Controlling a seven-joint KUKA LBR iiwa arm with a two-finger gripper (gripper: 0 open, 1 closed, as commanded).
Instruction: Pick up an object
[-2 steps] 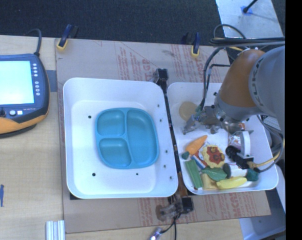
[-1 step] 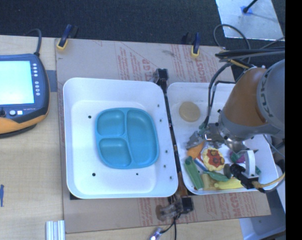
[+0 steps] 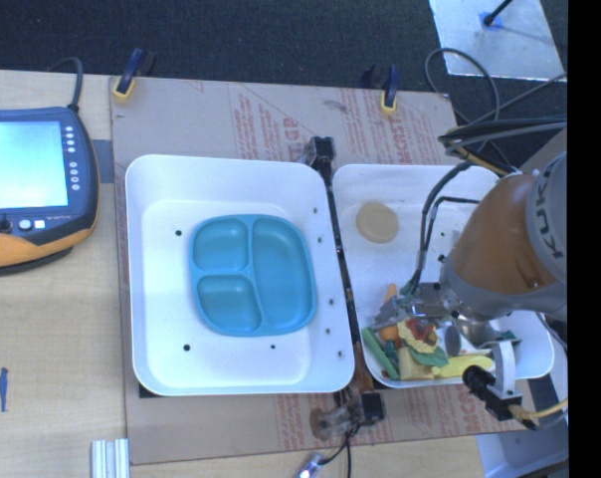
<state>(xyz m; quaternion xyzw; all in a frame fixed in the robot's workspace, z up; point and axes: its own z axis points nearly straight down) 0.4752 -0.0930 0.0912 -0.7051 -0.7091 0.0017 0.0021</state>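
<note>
My gripper (image 3: 412,315) reaches down into the right bin (image 3: 352,267), right over a heap of small toy items (image 3: 420,355) in yellow, green, orange and red at the bin's front. The grey wrist and the orange band (image 3: 500,242) cover the bin's right half. A tan round disc (image 3: 378,222) lies alone towards the back of the same bin. Part of the heap is hidden under the gripper.
The left bin (image 3: 151,267) holds a blue divided plate (image 3: 253,273). A teach pendant (image 3: 32,182) rests on the bench at the far left. Cables (image 3: 460,142) run behind the right bin, and clamps (image 3: 127,76) hold the board's back edge.
</note>
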